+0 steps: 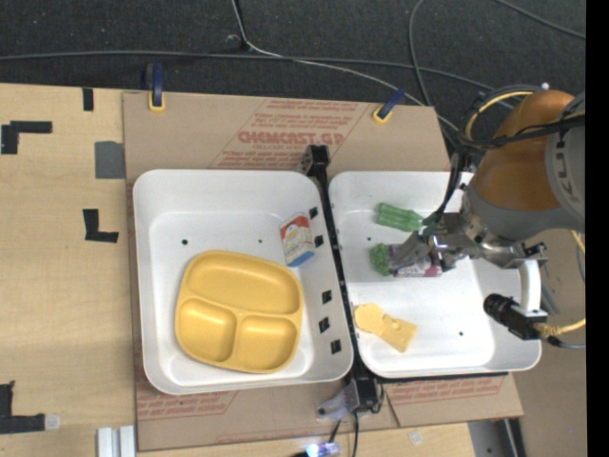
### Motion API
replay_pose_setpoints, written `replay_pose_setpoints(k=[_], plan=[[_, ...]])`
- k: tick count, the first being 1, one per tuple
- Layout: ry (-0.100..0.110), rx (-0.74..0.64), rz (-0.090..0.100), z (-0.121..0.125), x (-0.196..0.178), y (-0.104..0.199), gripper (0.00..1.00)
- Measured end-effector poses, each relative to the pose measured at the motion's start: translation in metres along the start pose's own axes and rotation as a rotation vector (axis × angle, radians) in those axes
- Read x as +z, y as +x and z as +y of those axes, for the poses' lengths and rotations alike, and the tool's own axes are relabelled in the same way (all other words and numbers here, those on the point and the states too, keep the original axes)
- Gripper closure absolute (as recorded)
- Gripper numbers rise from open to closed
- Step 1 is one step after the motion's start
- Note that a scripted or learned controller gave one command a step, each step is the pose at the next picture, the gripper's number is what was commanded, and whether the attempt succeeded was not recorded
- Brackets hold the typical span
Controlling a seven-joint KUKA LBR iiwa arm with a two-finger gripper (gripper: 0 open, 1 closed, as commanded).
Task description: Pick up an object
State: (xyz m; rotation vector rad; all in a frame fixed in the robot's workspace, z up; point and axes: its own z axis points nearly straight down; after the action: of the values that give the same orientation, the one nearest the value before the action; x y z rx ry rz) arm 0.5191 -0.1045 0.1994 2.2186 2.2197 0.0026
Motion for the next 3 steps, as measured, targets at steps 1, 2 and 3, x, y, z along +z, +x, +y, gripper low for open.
replay_pose_setpoints(k=[1, 2, 3], plan=[[0.001, 0.000, 0.000, 0.001, -0.028, 0.000, 1.00], [0.004, -0.007, 0.003, 0.004, -0.036, 0.058, 1.00], [0.004, -0.007, 0.002, 0.014, -0.041, 0.108, 1.00]])
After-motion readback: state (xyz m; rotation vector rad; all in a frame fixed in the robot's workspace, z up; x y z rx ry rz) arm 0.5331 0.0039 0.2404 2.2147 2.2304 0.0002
